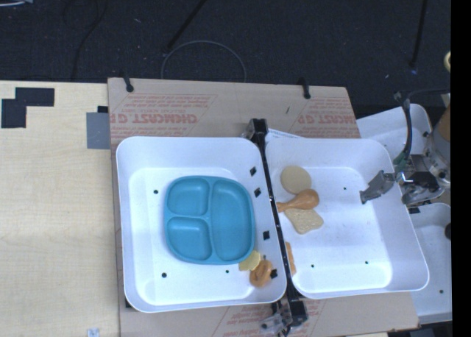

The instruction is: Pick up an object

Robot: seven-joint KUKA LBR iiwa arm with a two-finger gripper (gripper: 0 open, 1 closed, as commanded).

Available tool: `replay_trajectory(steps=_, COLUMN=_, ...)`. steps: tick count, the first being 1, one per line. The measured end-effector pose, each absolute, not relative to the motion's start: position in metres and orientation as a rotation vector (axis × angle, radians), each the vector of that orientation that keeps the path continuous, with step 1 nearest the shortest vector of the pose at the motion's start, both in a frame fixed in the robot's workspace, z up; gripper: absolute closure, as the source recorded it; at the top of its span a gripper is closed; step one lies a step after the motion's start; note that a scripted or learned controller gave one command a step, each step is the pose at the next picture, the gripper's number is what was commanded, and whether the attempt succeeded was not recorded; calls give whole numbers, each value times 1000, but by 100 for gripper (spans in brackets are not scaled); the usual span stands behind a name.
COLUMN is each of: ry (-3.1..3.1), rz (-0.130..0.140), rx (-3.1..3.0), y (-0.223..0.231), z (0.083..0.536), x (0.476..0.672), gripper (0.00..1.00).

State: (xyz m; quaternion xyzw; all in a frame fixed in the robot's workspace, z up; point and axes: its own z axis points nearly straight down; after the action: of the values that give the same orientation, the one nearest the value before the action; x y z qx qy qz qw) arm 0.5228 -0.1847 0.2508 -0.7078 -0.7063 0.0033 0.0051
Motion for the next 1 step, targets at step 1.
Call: replay_trajectory(steps=1, ry=-2220, rz=2, rx=-2221, y=-185, z=256, x=525, gripper=0)
